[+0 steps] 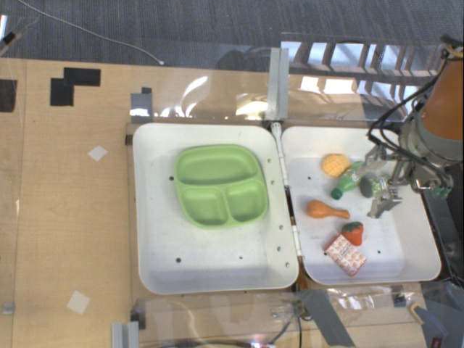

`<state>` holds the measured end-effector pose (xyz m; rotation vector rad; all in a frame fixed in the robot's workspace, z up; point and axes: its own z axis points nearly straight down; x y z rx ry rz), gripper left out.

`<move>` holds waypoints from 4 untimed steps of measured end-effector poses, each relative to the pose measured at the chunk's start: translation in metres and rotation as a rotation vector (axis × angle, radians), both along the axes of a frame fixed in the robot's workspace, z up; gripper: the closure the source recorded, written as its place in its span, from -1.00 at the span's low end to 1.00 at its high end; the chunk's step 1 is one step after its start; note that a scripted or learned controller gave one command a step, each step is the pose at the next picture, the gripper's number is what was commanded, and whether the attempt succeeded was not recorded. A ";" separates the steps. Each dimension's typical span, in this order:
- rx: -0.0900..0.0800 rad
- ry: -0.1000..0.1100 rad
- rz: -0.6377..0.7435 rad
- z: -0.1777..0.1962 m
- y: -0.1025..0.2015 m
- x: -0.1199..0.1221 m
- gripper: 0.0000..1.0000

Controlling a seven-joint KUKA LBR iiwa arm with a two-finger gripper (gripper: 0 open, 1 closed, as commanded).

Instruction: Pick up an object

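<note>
1. The gripper (378,188) hangs low in the right bin (413,263), just beside the green bottle (346,182); whether it holds anything, I cannot tell.
2. Probable target: that bottle, below the yellow corn (333,165), lying loose for picking.

Robotics lab: plywood bench (65,216) with black marker patches (71,85), two white bins (156,267) fixed side by side, clear guard panels (210,85), loose cables (87,27), grey carpet (217,6).
</note>
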<state>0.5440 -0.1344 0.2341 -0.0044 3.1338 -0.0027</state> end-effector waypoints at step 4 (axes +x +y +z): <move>0.010 -0.007 -0.455 -0.044 0.112 0.030 1.00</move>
